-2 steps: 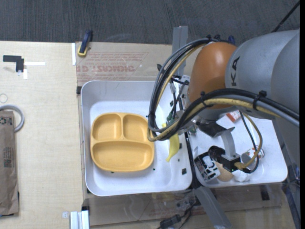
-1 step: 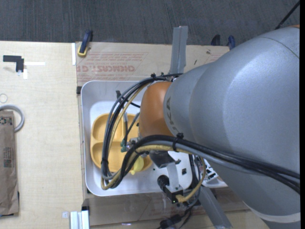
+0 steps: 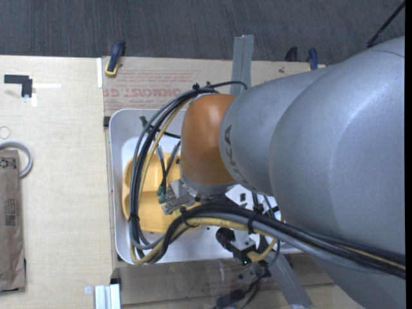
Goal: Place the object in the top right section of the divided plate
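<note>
A yellow divided plate [image 3: 143, 192] lies in the left white bin [image 3: 116, 172]; most of it is hidden under my arm, so I cannot tell its sections apart. The grey arm with its orange band [image 3: 203, 147] hangs right over the plate and bin. My gripper is hidden beneath the wrist and cables. The object to place is hidden from me.
Black and yellow cables [image 3: 145, 172] loop over the bin's left half. A brown cardboard sheet [image 3: 154, 85] lies behind the bin. A blue-yellow clamp [image 3: 115, 58] sits at the back edge. A brown paper bag [image 3: 9, 217] lies at far left on the wooden bench.
</note>
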`<action>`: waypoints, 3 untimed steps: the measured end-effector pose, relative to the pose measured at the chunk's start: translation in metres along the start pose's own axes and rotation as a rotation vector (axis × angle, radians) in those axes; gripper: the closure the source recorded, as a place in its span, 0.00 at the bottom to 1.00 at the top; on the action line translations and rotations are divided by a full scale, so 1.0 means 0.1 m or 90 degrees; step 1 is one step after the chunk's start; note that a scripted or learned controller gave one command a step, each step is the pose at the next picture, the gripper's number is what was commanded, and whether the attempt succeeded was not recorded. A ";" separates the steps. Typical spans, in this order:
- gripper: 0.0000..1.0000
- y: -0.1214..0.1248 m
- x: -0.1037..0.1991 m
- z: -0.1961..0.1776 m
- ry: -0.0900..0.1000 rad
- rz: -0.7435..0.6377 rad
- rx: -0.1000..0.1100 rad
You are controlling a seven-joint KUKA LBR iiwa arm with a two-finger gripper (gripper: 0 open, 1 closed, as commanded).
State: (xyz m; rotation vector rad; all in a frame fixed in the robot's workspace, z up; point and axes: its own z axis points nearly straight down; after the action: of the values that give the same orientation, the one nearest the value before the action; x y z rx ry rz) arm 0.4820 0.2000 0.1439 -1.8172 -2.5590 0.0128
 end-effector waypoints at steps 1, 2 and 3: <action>1.00 0.07 0.18 0.52 -0.001 -0.019 -0.010; 1.00 0.02 0.19 -0.02 0.000 -0.072 0.000; 1.00 0.14 -0.33 -0.24 -0.001 -0.101 -0.001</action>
State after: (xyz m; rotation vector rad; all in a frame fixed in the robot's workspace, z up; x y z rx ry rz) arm 0.5062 0.1732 0.1682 -1.6098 -2.6953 0.0119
